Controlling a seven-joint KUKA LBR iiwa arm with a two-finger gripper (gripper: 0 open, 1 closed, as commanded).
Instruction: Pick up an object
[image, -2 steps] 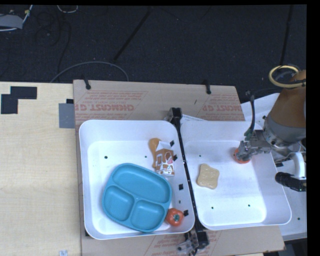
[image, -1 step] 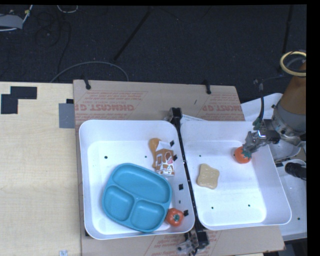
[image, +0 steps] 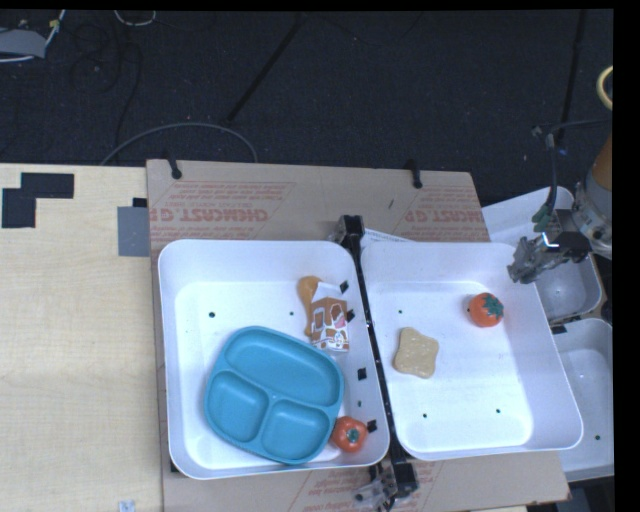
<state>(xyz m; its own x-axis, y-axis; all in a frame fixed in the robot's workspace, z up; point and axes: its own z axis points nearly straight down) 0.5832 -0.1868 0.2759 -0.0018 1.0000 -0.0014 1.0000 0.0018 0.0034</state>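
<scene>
The floor behind the bench was dark, with cables on it. My gripper hung over the right bin's far right edge, near the orange ball. I thought I should line up right above the ball, then go straight down. My gripper looked small and blurry, so I could not tell its state.

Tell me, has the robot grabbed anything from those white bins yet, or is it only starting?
Nothing looks picked up yet. The gripper sits at the right bin's far right edge, with nothing visible in it. The tomato and bread slice lie on that bin's floor. Reaching in, grasping and lifting all remain.
</scene>
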